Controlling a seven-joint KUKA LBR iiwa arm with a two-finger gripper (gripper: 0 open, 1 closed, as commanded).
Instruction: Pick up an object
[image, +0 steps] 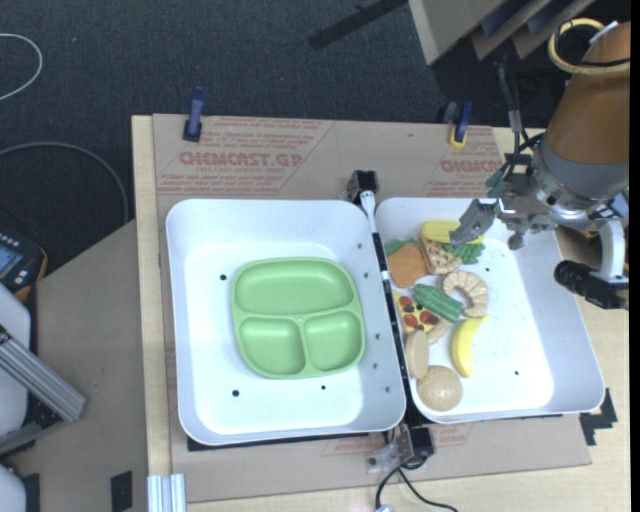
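Observation:
The right white bin (540, 340) holds a heap of toy food along its left side. In it I see a yellow corn piece (436, 232), a brown biscuit (407, 265), a green pod (437, 300), a tan ringed piece (468, 287), a pizza slice (415, 316), a banana (463, 346) and a round bun (440, 387). My gripper (490, 234) hangs over the bin's back part, open, with nothing between its fingers. Its left finger (467, 226) points down beside the corn and a green leafy piece (470, 250).
The left white bin (200, 250) carries a green divided plate (297, 316). A black divider (378, 262) runs between the bins. Blue clamps (194, 113) grip the board's back edge. The arm's orange band (590, 110) fills the upper right.

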